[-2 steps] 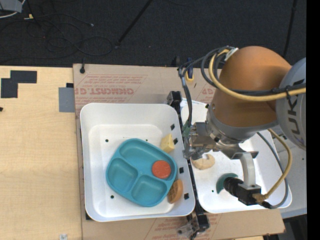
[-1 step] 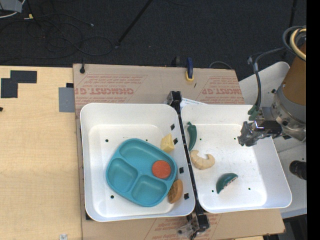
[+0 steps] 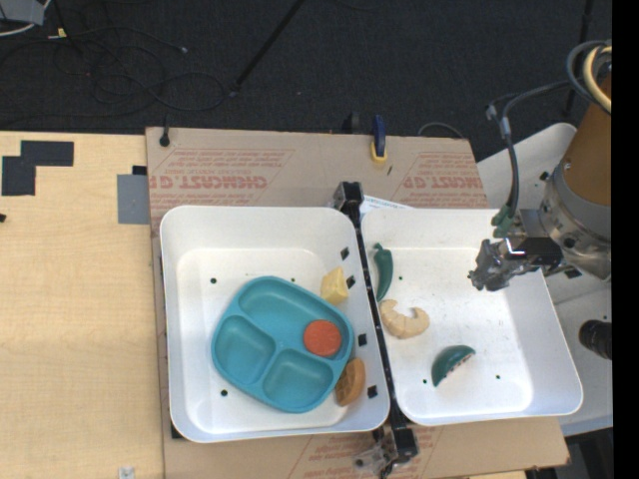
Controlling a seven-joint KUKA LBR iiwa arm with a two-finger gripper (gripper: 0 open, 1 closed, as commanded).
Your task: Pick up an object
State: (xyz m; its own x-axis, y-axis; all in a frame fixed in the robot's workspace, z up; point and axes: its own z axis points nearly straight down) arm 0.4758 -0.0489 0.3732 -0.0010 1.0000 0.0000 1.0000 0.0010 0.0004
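My gripper (image 3: 489, 271) hangs over the right bin (image 3: 539, 392), near its right wall, and nothing shows between its fingers. In that bin lie a green pepper-shaped piece (image 3: 382, 268) by the left wall, a pale tan curved piece (image 3: 404, 321) in the middle-left, and a teal wedge (image 3: 451, 362) toward the front. The gripper is to the right of and above these three. In the left bin (image 3: 190, 267) a blue divided tray (image 3: 255, 352) carries an orange-red round piece (image 3: 321, 338). A yellow chunk (image 3: 334, 286) and a brown bread-like piece (image 3: 349, 382) lie beside the tray.
A black divider clip strip (image 3: 361, 267) runs between the two bins. Cardboard (image 3: 260, 173) lies under the bins. A blue clamp (image 3: 378, 138) stands at the back edge. The arm's body (image 3: 589, 198) fills the right side.
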